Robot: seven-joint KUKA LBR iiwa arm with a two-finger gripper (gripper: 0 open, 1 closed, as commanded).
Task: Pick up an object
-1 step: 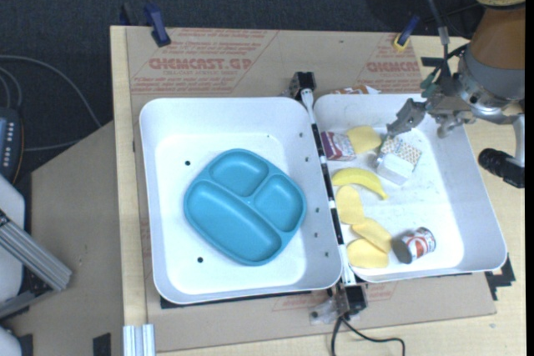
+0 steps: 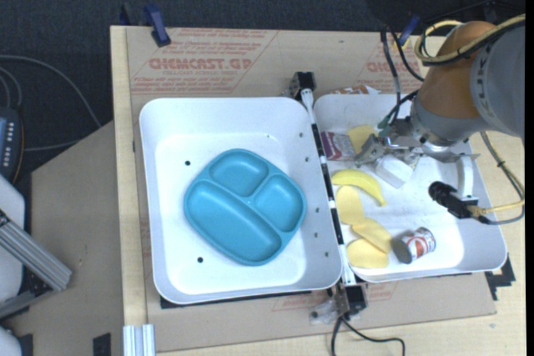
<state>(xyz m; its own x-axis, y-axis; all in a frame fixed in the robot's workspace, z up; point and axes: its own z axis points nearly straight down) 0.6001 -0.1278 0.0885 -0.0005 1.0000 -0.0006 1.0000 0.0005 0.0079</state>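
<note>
The right bin holds several small objects. A yellow banana lies near its left wall, with pale yellow wedge pieces below it. A small can lies on its side toward the front. A red and white packet and a yellow piece sit at the back left. A white block lies in the middle. My gripper hangs low over the back middle of this bin, just above the white block and beside the yellow piece. Nothing visibly sits in its grasp.
The left bin holds a blue divided plate. The arm with its orange band covers the right bin's back right part. A black connector and cables hang over the bin's right side. A clamp stands between the bins.
</note>
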